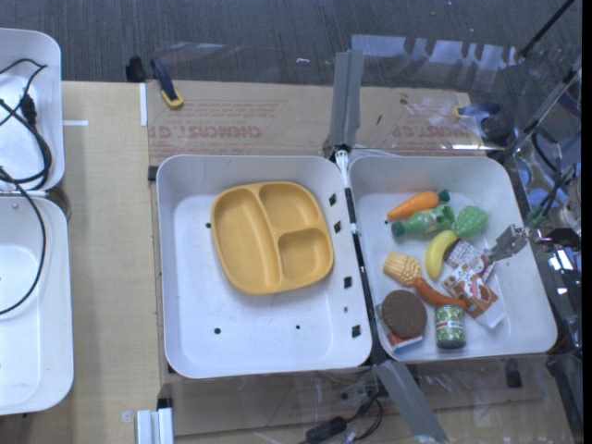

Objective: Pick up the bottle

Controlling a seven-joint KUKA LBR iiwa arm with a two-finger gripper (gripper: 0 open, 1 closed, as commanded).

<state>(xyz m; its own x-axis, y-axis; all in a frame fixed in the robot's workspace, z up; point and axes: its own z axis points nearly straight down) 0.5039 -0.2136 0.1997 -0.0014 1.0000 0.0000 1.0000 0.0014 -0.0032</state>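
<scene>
At the far left of the frame we saw a white surface (28,276) with black cables (23,146) looping across it, beside the brown desk (106,248). Near the upper left of the desk lay a small blue and yellow tool (166,86).

Toward the middle, the left bin (185,340) held a yellow divided plate (273,236), lying flat in the bin's upper half, with three compartments facing up.

Just right of the divider sat the right bin (523,340), crowded with toy food. In its upper part an orange carrot (413,203) lay slanted, and directly below it, touching it, lay the green bottle (424,222) on its side, its cap end toward the left. Just beside the bottle's right end was a green bumpy piece (470,220). Below the bottle we saw a yellow banana (441,253), a corn cob (401,267), and a brown round cookie (404,313) near the bin's lower edge. A green can (450,326) stood beside the cookie, with a printed packet (476,280) above it.

At the right side of the frame, over the bin's right part, we saw the gripper (507,245), near the packet and well apart from the bottle. We could not tell whether its jaws were apart or together.
</scene>
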